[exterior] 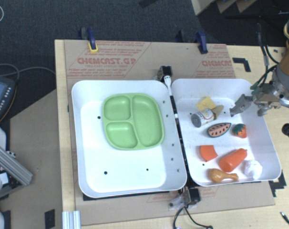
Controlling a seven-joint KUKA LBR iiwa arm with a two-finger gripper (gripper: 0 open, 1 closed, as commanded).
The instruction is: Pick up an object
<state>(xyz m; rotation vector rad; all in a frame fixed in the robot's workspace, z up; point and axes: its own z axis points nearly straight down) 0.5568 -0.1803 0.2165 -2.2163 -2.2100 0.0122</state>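
The left bin (87, 142) holds a green divided plate (133, 121), set toward 12 o'clock of its floor, with bare white plastic around it. It looks smooth, broad and flat, a poor thing for two fingers.

The right bin (273, 147) carries the small things. Toward 10 o'clock lies a small can (203, 117) on its side, grey end facing left, touching a yellow block (206, 103) just above it. The can is likely stiff and light but prone to roll; a grip across its body would suit. At the middle lies a melon slice (219, 130), and just beside it at 3 o'clock a strawberry (239, 131), small and round, likely to slip. Toward 6 o'clock sit an orange block (208, 152), a carrot (232, 160), a drumstick (222, 176) and a white lump (252, 168), near each other, the carrot and lump about touching. These look like hard, light plastic toys, not fragile; the orange block, with flat sides and room around it, seems the easiest to take, across its short sides.

The gripper (252, 105) hangs over the bin's 2 o'clock corner, fingers spread apart with nothing between them, the strawberry and melon slice nearest below.

The bins rest on a brown board (63, 128) clamped at its far edge; dark carpet lies beyond.
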